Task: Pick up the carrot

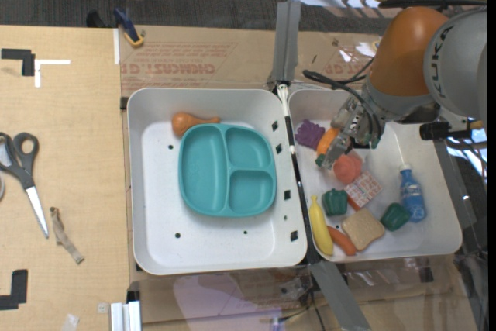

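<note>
The carrot (327, 140) is a short orange piece in the right bin (442, 167), just right of the purple grapes (310, 134). My gripper (332, 153) comes down from the upper right, and the carrot shows between its fingers (328, 160). It is shut on the carrot just above the bin floor, close to a red round fruit (348, 167). The wrist hides the carrot's upper end.
The right bin also holds a green pepper (335, 202), a banana (320, 225), an orange-red stick (342, 240), toast (363, 229), a cracker pack (364, 187), a green piece (394, 215) and a blue bottle (411, 194). The left bin (147, 167) holds a teal plate (228, 170) and an orange drumstick (188, 121).
</note>
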